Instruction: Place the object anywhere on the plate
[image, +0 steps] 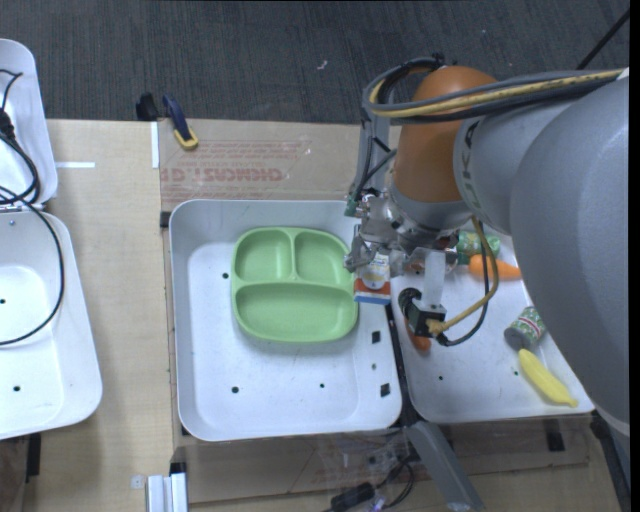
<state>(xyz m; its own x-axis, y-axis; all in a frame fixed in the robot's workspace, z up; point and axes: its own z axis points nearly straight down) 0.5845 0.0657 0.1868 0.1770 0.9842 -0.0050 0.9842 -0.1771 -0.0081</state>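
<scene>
A pale green divided plate (293, 283) lies in the left-hand bin (200, 390) of the pair under the arm, toward its back. My gripper (371, 268) hangs just off the plate's right rim, over the wall between the two bins. It is shut on a small white object with a red and blue label (372, 286), which shows between the fingers, pokes out below them and overlaps the plate's right edge. The wrist hides the top of the object.
The right bin (470, 395) holds a carrot (497, 266), a yellow banana (548, 379), a small green-patterned can (526, 328) and a red item (421, 341) by the cable. Another white bin (40, 330) with a black cable sits at far left. My arm covers the right bin's back.
</scene>
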